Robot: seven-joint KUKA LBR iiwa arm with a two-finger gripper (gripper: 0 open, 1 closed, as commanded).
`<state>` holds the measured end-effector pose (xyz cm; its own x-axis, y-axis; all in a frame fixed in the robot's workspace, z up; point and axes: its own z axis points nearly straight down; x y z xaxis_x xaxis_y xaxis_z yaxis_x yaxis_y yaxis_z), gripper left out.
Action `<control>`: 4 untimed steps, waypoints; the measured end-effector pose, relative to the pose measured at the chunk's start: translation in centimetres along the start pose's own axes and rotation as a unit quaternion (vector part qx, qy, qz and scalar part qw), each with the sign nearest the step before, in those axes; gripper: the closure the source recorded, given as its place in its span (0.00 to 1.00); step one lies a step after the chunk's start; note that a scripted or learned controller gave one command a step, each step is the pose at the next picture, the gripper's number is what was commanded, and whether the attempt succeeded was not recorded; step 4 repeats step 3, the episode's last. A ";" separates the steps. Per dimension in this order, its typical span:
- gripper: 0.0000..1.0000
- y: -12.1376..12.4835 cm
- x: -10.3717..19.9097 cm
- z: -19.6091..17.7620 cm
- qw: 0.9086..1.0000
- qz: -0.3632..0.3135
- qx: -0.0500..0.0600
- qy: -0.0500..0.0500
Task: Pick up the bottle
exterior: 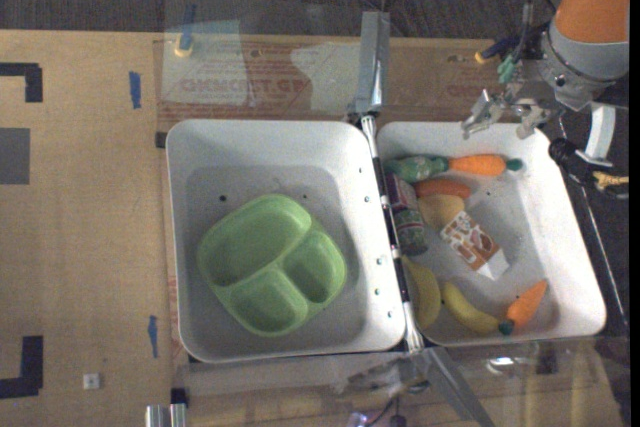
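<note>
A tan bench [80, 215] with blue tape marks sits below a strip of dark carpet, and two shallow white bins stand on it side by side. The left bin [190, 155] holds a green divided plate [272, 263], lying flat near its middle.

The right bin [580, 255] is crowded. Along its left wall, just beside the divider, lies a dark can-like object [408, 223] with a printed label. Above it, near the bin's far left corner, lies the bottle [418, 167]: green, on its side, its length running left to right, one end touching or very near an orange carrot [482, 165]. Below these are an orange-red piece [442, 187], a pale yellow item [440, 209], a small printed carton [472, 243], two bananas [450, 300] and a second carrot [526, 303].

The gripper [503, 113] hangs over the far rim of the right bin, to the right of the bottle and apart from it. Its two metal fingers stand spread, with nothing between them.

The bottle looks like a small toy or plastic one, so likely light and fairly stiff, with a smooth rounded body that could roll or slip from a pinch. The best hold would probably be across its mid-body, fingers closing on the long sides. The bin wall and the carrot leave little room there, so a finger might strike either.
</note>
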<state>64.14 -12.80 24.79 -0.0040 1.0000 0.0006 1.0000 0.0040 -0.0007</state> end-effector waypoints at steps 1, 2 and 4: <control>1.00 0.1 0.1 -1.1 1.000 -0.001 -0.002 0.000; 1.00 2.6 6.0 -12.1 0.984 0.176 -0.001 -0.001; 1.00 2.1 5.0 -12.1 0.965 0.264 0.000 -0.001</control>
